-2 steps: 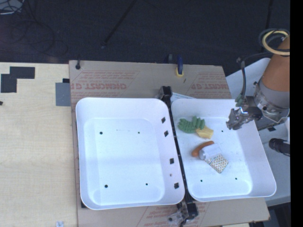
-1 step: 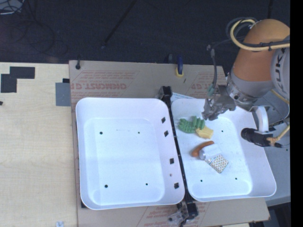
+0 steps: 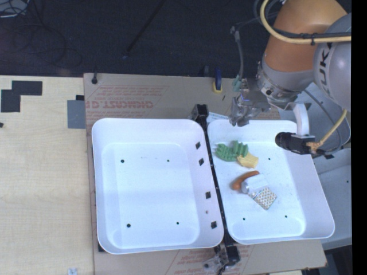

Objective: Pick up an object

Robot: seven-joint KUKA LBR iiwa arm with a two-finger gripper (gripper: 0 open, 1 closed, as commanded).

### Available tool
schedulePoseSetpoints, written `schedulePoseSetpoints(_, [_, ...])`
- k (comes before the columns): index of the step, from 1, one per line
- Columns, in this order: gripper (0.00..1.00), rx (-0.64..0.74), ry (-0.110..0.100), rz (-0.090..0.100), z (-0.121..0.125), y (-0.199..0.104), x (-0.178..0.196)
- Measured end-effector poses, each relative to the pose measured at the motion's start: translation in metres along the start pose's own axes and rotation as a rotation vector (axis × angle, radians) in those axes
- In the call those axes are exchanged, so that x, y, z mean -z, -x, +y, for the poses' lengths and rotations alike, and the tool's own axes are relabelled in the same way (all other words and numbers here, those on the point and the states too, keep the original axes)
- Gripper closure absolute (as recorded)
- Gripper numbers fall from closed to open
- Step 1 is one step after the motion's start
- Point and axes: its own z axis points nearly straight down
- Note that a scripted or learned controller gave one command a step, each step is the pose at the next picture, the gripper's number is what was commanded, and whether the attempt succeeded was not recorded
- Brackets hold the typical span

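Note:
The right bin [image 3: 298, 211] holds a green ridged toy [image 3: 231, 151], a small yellow piece [image 3: 248, 161] beside it, an orange sausage-shaped item [image 3: 244, 180] and a patterned grey-and-white packet [image 3: 264, 196]. My gripper [image 3: 241, 118] hangs above the bin's far left corner, up and behind the green toy, with nothing seen between its fingers. The fingers are small and dark against the bench, so their state is unclear.
The left bin [image 3: 109, 153] sits next to the right one, with black clips [image 3: 200, 146] along the shared divider. A black cylindrical part [image 3: 292, 142] of the arm overhangs the right bin's right rim. Brown cardboard [image 3: 143, 99] lies under both bins.

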Motion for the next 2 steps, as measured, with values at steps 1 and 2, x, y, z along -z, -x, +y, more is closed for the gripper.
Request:
schedulePoseSetpoints(1, [1.00, -0.015, -0.017, -0.002, -0.070, 0.066, -0.053])
schedulePoseSetpoints(2, [1.00, -0.001, 0.002, -0.001, -0.018, 0.012, 0.017])
